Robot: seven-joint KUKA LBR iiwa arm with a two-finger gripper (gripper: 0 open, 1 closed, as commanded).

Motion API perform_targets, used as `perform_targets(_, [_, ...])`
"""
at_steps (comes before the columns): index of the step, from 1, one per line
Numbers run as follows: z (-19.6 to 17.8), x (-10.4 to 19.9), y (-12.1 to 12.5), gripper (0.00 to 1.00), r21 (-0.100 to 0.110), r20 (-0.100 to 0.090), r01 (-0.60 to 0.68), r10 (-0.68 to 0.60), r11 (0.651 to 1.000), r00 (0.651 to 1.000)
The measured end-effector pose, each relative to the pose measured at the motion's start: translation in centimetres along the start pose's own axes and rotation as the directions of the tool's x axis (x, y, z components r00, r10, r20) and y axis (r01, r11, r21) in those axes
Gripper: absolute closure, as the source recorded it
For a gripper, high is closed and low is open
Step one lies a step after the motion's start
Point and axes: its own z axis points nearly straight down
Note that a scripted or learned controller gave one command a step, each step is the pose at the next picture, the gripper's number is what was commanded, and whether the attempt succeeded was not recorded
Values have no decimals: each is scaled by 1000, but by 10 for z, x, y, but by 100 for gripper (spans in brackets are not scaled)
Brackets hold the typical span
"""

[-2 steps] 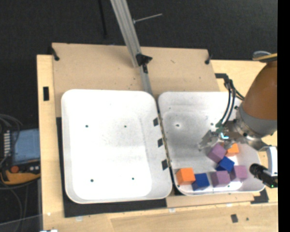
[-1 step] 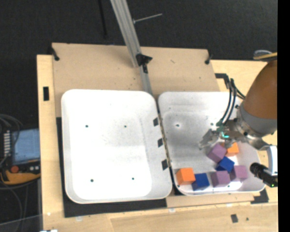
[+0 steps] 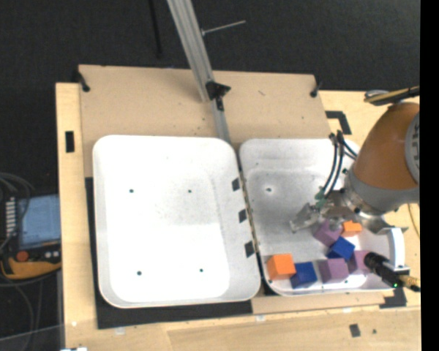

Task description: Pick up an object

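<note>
Nearest the camera, along the front wall of the right bin (image 3: 293, 159), lies a row of small blocks: an orange block (image 3: 281, 266), a blue block (image 3: 304, 275) touching it, and a purple block (image 3: 334, 270) just beside that. A further purple piece (image 3: 364, 260) lies at the right end of the row, next to a black fitting (image 3: 380, 265).

One step farther back, a second blue block (image 3: 342, 248) sits tilted, with a purple block (image 3: 326, 233) touching its upper left side and a small orange piece (image 3: 352, 227) just behind it. Any of these qualifies as the task object.

Handling estimate: the blocks appear to be stiff, light foam or plastic cubes with flat faces. They should tolerate a firm pinch and are unlikely to break. Take hold across two opposite flat faces. The orange block at the front left offers the freest sides; the clustered blocks give less finger clearance.

Directly above the cluster, the claw (image 3: 318, 214) hangs low over the purple block. Whether it is spread or closed cannot be determined from this view, and no block is visibly gripped.

Behind it rises the grey arm (image 3: 384, 189) with its orange band (image 3: 388, 141).

Farther left, the left bin (image 3: 168, 218) rests on the desk (image 3: 161, 97).
</note>
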Motion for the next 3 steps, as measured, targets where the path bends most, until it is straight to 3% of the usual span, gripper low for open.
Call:
perform_targets(1, [36,-1,-1,0,-24,12,-4,4,1000,1000])
perform_targets(2, [33,0,2,0,-30,10,0,1,1000,1000])
perform_targets(3, [24,-2,3,100,-36,13,-10,11,999,1000])
